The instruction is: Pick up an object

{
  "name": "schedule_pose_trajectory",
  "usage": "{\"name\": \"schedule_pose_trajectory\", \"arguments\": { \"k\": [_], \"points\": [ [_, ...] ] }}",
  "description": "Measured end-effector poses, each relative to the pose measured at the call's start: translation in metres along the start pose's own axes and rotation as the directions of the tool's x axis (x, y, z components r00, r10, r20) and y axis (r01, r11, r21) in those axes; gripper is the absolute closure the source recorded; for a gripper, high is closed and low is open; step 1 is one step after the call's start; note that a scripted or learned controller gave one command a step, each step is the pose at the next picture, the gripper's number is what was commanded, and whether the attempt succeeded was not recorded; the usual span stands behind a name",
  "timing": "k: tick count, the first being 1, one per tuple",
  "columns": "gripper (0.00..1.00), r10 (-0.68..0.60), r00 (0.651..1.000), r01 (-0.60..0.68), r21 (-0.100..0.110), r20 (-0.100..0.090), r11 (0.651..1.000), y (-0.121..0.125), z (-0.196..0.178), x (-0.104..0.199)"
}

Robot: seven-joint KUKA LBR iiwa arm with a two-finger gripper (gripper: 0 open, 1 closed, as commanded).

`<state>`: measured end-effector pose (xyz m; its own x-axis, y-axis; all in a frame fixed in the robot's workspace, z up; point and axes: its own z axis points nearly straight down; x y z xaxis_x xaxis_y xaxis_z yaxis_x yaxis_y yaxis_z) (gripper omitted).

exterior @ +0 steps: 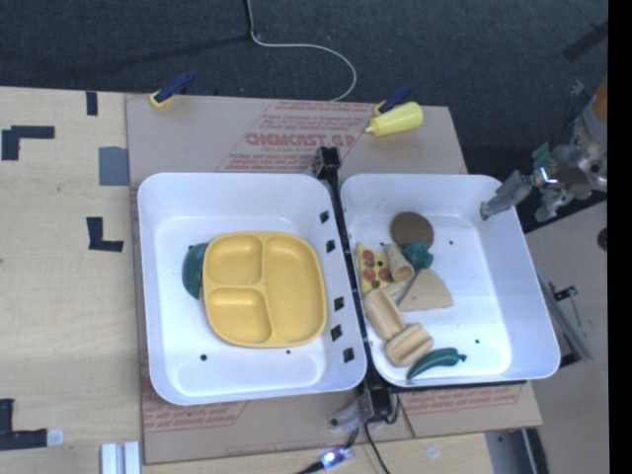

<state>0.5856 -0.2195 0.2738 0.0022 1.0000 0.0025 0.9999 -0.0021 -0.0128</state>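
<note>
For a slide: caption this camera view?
Gripper at right bin's rim; toy food inside, yellow tray in left bin.

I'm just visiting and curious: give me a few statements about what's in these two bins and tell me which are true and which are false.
1. The yellow divided tray lies in the left bin. True.
2. The brown round piece is in the left bin. False: it is in the right bin.
3. The gripper holds the green pepper. False: it is at the right bin's upper right edge, apart from the pepper.
4. A teal object peeks out beside the tray. True.
</note>
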Motion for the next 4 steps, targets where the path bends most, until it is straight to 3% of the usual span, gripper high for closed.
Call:
{"name": "schedule_pose_trajectory", "arguments": {
  "k": [1, 3, 4],
  "points": [
    [0.00, -0.003, 1.000, 0.003, -0.011, 0.003, 1.000, 0.002, -0.007, 0.000],
    [0.00, -0.004, 1.000, 0.004, -0.007, 0.003, 1.000, 0.005, 0.081, 0.000],
    [0.00, -0.004, 1.000, 0.004, -0.005, 0.002, 1.000, -0.003, 0.142, 0.000]
  ]
}}
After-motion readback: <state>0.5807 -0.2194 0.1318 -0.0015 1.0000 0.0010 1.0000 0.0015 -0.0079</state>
